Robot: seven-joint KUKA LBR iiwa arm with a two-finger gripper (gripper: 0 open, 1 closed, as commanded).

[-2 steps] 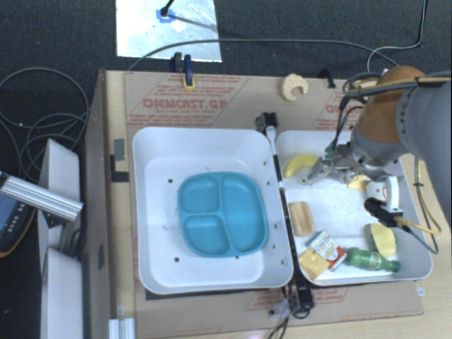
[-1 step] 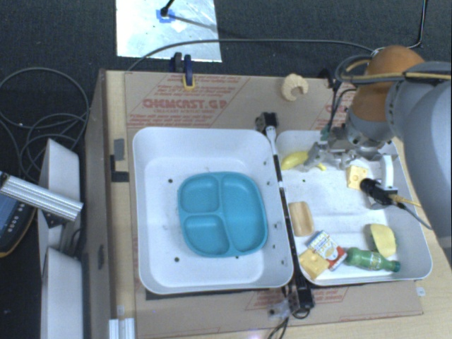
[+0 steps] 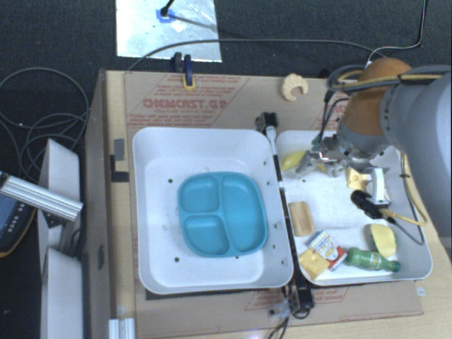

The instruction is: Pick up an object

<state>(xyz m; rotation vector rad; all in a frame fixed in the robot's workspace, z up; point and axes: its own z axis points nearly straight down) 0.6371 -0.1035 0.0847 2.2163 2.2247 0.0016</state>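
While the blue three-compartment plastic plate (image 3: 222, 214) lies alone in the left white bin (image 3: 152, 210), the right white bin (image 3: 417, 260) bears the rest: a yellow soft piece (image 3: 292, 161) just left of the tool (image 3: 319, 157), a tan block (image 3: 301, 218) below it, then a green plastic bottle (image 3: 371, 260) well apart at the bin's near edge. Whether the tool is clenched or released cannot be told.
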